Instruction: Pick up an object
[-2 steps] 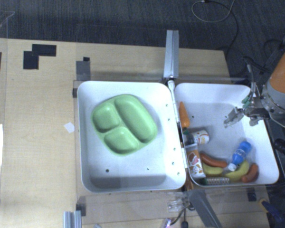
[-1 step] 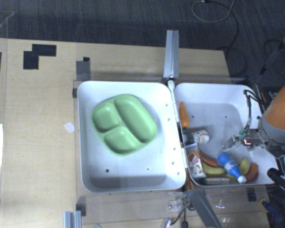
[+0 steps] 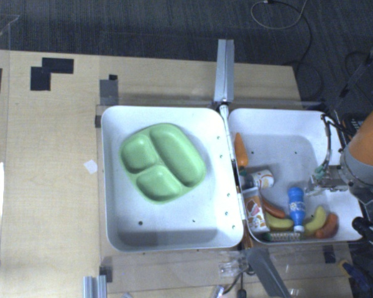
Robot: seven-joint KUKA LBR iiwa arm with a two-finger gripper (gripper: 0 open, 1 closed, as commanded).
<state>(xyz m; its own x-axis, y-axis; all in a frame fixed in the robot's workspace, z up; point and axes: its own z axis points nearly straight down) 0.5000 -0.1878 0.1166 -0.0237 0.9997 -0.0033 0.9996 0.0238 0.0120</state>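
Where the arm reaches over the right bin's right wall, entries run outward from the gripper, all placed against the right bin.

Gripper: metal assembly low over the right bin's right side, just right of the blue bottle; whether it is apart or together cannot be told at this slant; nothing seen clamped in it.
Arm: grey with orange band, above the right bin's right wall, dark cables looped beside it.
Blue bottle: white cap, lying in the right bin's lower part, its lower end among the fruit.
Banana: yellow, near the right bin's lower right corner, touching the bottle.
Red-orange item: against the right bin's lower right corner, beside the banana; kind unclear.
Second yellow piece: along the right bin's lower wall, a red strip just above it.
Can: lying on its side near the right bin's left wall.
Carton: printed box by the right bin's lower left corner.
Carrot: orange, along the right bin's left wall, above the can.
Right bin: white, shallow.
Left bin: white, touching the right bin's left wall.
Green divided plate: three compartments, inside the left bin, well apart from the right bin.
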